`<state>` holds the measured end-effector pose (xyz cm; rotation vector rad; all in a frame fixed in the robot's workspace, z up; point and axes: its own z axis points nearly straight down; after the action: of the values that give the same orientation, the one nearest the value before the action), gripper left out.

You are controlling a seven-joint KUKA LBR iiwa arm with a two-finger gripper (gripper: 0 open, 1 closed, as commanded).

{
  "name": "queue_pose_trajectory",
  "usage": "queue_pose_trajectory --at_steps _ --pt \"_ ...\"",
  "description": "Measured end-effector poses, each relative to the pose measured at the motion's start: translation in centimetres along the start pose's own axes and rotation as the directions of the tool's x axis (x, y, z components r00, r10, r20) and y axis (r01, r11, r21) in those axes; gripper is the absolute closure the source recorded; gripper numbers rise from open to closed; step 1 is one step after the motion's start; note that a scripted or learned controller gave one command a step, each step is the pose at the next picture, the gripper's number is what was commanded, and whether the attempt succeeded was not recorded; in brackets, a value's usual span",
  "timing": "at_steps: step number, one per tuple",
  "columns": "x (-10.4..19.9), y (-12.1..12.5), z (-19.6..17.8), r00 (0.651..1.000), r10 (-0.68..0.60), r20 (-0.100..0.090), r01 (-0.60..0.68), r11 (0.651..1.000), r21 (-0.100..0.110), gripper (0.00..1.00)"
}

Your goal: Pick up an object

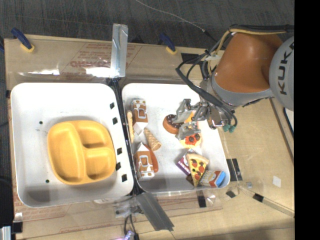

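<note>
My gripper hangs low over the right bin, near its right-middle part. Its metal fingers point left and down, right beside a brown donut-like toy and above an orange-and-white toy. A pizza slice toy lies lower right, with a purple piece and a red-blue box next to it. An ice-cream cone lies mid-bin. Two brown-and-white toys rest along the left side. I see nothing clearly between the fingers.
The left bin holds a yellow divided plate. A black divider strip runs between the bins. The arm's orange band and cables loom over the right bin's upper right corner. Cardboard bench surface surrounds the bins.
</note>
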<state>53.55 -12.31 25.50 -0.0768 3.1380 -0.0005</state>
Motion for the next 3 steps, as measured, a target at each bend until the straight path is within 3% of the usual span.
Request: queue_pose_trajectory --at_steps 1,2,3 --pt "-2.4 3.0 5.7 0.976 0.216 -0.007 -0.216 0.976 0.0 1.0" --pt "-10.0 6.1 -1.5 0.944 0.329 0.003 -0.329 0.944 0.0 1.0" --pt "-8.8 -2.2 -0.1 0.994 -0.111 -0.002 0.111 0.994 0.001 1.0"
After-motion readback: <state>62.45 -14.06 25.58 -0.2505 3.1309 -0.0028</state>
